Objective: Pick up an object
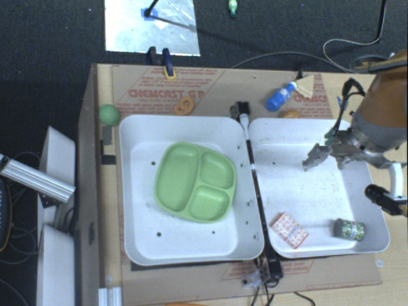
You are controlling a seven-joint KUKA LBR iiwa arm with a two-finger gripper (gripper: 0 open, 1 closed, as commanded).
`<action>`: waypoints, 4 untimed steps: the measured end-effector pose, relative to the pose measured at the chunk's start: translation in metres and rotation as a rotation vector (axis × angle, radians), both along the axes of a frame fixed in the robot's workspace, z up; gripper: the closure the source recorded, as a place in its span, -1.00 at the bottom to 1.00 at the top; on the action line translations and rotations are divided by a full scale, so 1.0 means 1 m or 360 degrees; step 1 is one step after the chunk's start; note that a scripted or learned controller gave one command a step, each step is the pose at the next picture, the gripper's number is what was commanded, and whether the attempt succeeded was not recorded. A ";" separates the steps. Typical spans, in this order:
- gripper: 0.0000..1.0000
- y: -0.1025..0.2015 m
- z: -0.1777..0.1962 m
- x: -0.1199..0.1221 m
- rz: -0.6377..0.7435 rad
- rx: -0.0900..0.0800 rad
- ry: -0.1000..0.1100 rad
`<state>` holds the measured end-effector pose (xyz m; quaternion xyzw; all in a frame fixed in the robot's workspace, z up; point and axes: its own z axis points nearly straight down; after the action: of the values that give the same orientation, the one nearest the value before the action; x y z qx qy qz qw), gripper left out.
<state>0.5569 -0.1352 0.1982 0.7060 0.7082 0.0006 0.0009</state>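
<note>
Two white bins sat side by side on the bench. Left bin (137, 234) held a green divided plate (195, 182). Right bin (306, 132) held a small patterned packet (289, 229) and a small can (349, 229) near its front edge. Gripper (317, 155) hovered over the right bin's middle, well apart from both, nothing between its fingers; opening could not be judged.

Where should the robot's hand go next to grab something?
Probably toward the small red-and-white packet. The gripper hangs over a bare part of the right bin, with nothing between its fingers. The packet lies near that bin's front edge, apart from the little can, so moving above it seems the likeliest step.
</note>
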 end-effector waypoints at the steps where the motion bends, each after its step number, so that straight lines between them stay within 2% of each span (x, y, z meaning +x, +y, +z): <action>1: -1.00 -0.007 -0.114 0.006 -0.0003 0.0000 0.0000; 2: -1.00 -0.059 -0.016 0.021 -0.0002 -0.0004 -0.0006; 3: -1.00 -0.033 -0.114 -0.070 -0.0003 0.0001 0.0003; 4: 1.00 -0.033 -0.103 -0.069 -0.0002 -0.0001 -0.0004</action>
<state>0.4878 -0.1679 0.0948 0.7066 0.7077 0.0013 0.0019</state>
